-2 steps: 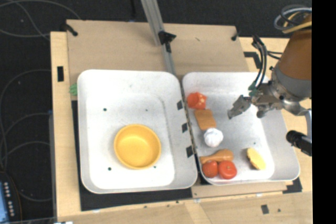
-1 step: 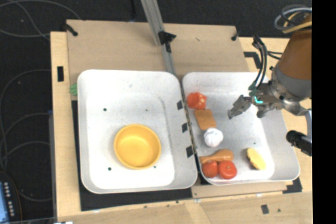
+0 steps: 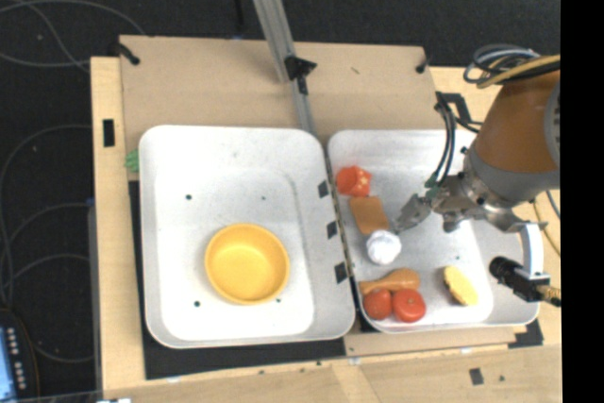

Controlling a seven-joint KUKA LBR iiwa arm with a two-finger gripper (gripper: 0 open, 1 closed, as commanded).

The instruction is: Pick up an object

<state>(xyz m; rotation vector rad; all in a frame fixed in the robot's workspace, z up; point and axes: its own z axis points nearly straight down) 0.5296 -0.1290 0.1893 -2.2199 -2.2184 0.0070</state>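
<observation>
While the tool (image 3: 411, 214) hangs, jaw state unclear, a white ball (image 3: 382, 248) lies just below-left.

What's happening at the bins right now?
The arm has reached in over the right bin, with its gripper low beside a white ball and a brown block. Nothing shows between its fingers, so no pick yet. A red piece, an orange piece, two red rounds and a yellow piece also lie there. The left bin holds a yellow bowl.
</observation>
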